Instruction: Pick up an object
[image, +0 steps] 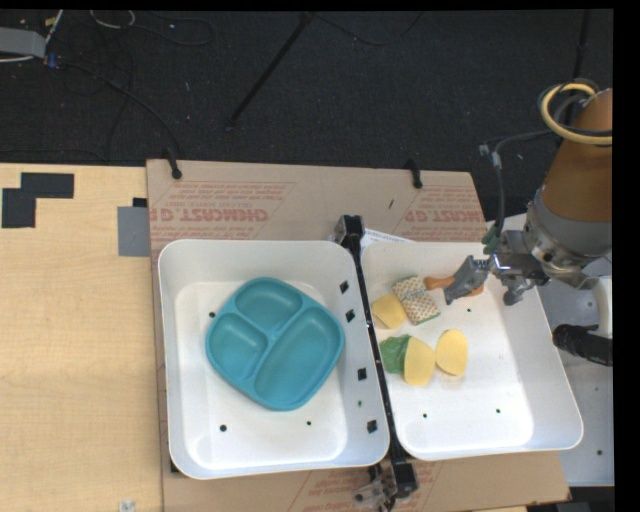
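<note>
The gripper (490, 278) hangs over the upper right part of the right bin (530, 400), its 2 dark fingers spread apart with only bare white floor between them, so it holds nothing; the things to pick lie in a tight cluster to the jaws' left and below. Nearest, just left of the left finger, is an orange piece (438, 282), touching a checkered block (415, 300); further left sits a yellow chunk (389, 312); lower down, a green piece (396, 351) is tucked under 1 of 2 yellow slices (419, 363), the other slice (452, 352) just beside it. The likely trouble is the crowding; a descent toward the orange piece could push it against the checkered block, or catch 2 things at once and drop both; the slices look flat and smooth, so fingers may slide off them; a plain drop from here would probably close on nothing, since the jaws stand off to the side. The left bin (180, 300), well left of the jaws, holds a teal divided plate (275, 342), which plays no part.
</note>
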